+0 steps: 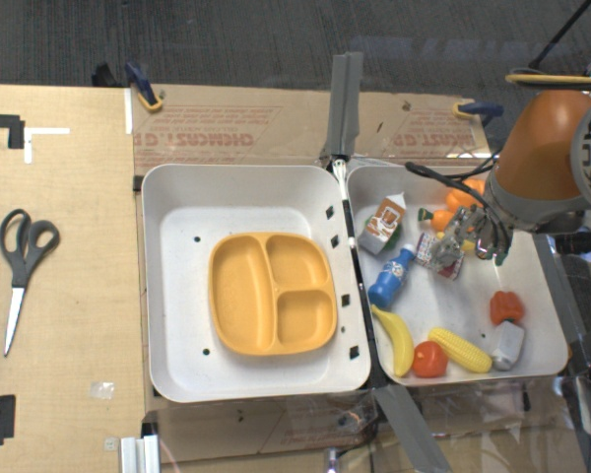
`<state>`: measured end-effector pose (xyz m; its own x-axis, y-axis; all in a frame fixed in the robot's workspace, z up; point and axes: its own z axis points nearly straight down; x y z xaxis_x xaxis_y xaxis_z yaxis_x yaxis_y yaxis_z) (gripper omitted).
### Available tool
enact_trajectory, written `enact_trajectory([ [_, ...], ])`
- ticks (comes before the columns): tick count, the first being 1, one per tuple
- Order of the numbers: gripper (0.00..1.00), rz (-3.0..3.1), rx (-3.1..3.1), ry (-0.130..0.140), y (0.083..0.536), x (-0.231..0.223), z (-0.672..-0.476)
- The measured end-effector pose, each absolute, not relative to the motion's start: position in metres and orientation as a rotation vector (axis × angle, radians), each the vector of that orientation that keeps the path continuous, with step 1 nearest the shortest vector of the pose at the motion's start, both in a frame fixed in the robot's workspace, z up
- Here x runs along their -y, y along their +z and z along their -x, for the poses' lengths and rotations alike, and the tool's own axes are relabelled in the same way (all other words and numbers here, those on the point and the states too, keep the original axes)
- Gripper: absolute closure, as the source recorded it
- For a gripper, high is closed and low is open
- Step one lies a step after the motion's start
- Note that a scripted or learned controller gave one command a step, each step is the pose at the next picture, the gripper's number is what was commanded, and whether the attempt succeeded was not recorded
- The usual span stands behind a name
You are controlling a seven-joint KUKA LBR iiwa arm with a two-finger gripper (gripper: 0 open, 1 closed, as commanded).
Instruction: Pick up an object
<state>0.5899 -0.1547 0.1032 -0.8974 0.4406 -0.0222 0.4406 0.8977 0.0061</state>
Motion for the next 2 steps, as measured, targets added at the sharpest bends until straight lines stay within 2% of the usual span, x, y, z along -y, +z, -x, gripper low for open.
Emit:
enact_trajectory([
  [1, 0.0, -0.705, -3.043, 0.002, 0.101, 0.154, -0.588],
  [2, 0.0, -1.1, -2.922, 0.004, 0.102, 0.122, -0.639],
])
